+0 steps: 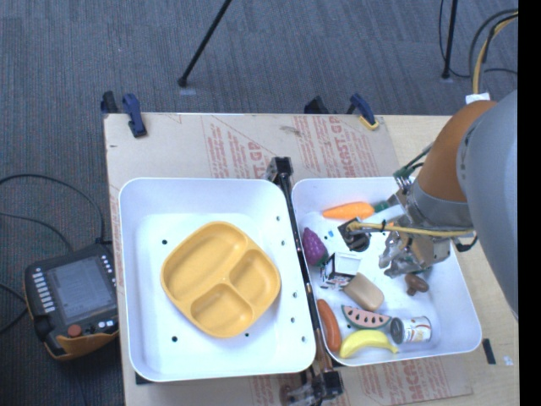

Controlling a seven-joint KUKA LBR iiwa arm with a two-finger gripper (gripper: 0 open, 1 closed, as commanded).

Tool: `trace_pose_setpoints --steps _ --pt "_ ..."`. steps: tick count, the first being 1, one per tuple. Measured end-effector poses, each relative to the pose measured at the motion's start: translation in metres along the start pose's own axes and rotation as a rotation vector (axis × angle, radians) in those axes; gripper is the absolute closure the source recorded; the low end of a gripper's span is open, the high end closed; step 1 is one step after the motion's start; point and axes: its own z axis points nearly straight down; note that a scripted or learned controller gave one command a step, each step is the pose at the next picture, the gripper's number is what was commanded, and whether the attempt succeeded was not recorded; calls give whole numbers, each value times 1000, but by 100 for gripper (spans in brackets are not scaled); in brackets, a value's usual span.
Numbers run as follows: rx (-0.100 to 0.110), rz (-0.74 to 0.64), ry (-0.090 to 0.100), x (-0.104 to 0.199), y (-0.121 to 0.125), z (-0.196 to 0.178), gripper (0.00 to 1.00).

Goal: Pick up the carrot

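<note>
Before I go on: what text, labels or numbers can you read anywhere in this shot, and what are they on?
Red print on the cardboard sheet under the bins: mirrored or upside down, too blurred to read.
Can label: too small to read.
Pendant screen: washed out, unreadable.
Small black-and-white box: markings too small to read.
Nothing else carries text.

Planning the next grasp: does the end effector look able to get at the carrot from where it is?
Probably yes. The carrot lies bare at the far edge of the right bin, nothing on it; the end effector hangs just beside it.
</note>
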Motion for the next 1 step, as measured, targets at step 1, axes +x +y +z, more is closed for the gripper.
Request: trace_pose_setpoints --steps 1 --pt "-5 -2 7 66 -21 -32 100"
